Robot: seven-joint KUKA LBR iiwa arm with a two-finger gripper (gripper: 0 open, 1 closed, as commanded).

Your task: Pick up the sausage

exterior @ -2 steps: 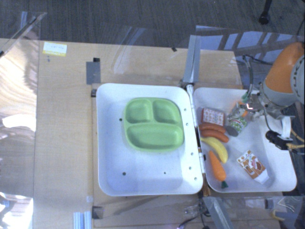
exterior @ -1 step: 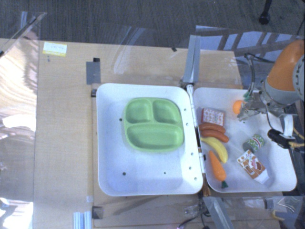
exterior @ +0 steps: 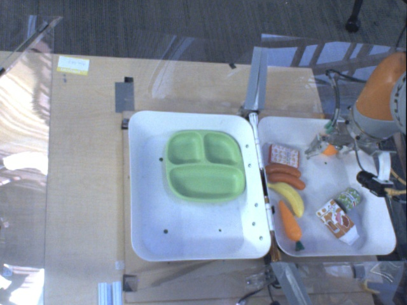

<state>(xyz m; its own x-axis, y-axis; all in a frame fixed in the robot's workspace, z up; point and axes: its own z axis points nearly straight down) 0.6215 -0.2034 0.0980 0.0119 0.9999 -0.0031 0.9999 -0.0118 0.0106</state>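
sausage [exterior: 284, 173] lying crosswise, sitting left and nearer-camera of the pincer [exterior: 329, 143] | pincer's grip: can't tell | 1 arm

2 bins side by side on bench [exterior: 82, 189]. left bin [exterior: 146, 234] holds divided tray [exterior: 205, 166], toward its back. right bin [exterior: 375, 237]: along left wall, back to front, small box [exterior: 283, 155], sausage [exterior: 284, 173], banana [exterior: 288, 197], carrot [exterior: 290, 223]. carton [exterior: 337, 220] right of banana, small can [exterior: 348, 199] just behind carton. arm [exterior: 381, 100] over bin's back right.
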